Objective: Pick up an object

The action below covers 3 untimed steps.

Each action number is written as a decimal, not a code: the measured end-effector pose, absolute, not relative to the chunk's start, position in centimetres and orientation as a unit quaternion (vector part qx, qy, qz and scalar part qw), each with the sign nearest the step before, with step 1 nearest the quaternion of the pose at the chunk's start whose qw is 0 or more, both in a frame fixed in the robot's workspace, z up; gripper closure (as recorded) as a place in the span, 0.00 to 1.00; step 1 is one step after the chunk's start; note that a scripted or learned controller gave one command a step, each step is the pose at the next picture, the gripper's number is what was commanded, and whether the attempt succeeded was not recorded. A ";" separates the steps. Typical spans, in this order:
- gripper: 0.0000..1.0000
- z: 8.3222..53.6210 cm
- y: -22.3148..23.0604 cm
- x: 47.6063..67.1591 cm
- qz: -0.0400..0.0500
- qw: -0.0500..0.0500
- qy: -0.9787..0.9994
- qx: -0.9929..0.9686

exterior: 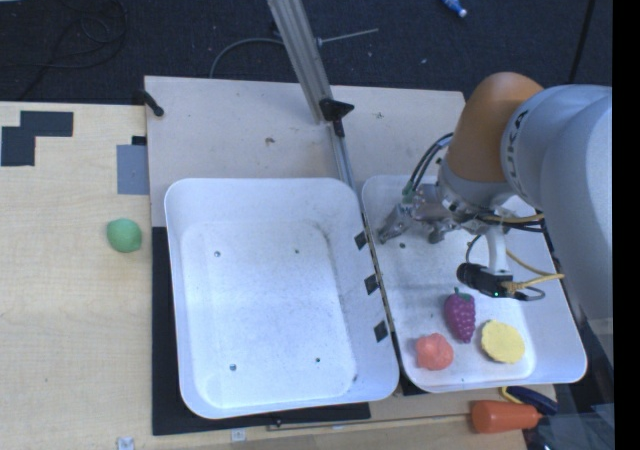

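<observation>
Camera view shows the gripper (400,225) by the right bin's (560,363) left wall, its fingers closed on nothing. Three toys sit near the front edge: purple (460,316), red (434,351), yellow (502,341).

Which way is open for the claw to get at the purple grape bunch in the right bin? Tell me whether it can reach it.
Probably yes. The claw hangs over the right bin, and the purple grape bunch lies uncovered toward the near end. The pink piece and yellow piece sit close beside it, which could crowd a grasp.
</observation>
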<state>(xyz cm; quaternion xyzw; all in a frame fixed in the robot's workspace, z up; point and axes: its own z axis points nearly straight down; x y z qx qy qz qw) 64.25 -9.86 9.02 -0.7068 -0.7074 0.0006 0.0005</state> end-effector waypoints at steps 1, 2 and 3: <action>1.00 10.1 -9.9 64.3 0.000 0.000 -0.707 -0.707; 1.00 16.0 -10.7 64.7 -0.001 -0.002 -0.707 -0.707; 1.00 21.3 -10.8 64.8 -0.001 -0.001 -0.707 -0.707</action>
